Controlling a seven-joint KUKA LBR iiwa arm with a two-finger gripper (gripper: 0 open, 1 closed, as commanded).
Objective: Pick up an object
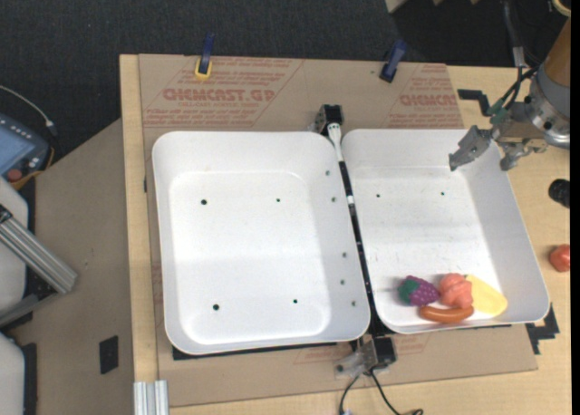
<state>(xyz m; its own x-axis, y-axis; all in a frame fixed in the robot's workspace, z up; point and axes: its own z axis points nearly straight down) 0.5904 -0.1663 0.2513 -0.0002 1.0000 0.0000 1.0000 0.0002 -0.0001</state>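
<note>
Camera view, my reading: tool (487, 146) hangs at upper right over the right bin (426, 223), fingers spread apart, holding nothing. Toy food cluster (449, 297) sits well apart in that bin's lower right corner, likely settled against the wall.

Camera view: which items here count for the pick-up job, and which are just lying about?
Job:
- purple toy grape bunch
- orange-red lumpy toy
- flat yellow toy piece
- reddish sausage-shaped toy
- right white bin holding them
- gripper

Lying about:
- left white bin
- blue clamp
- yellow-tipped clamp
- small orange object outside the bins
</note>
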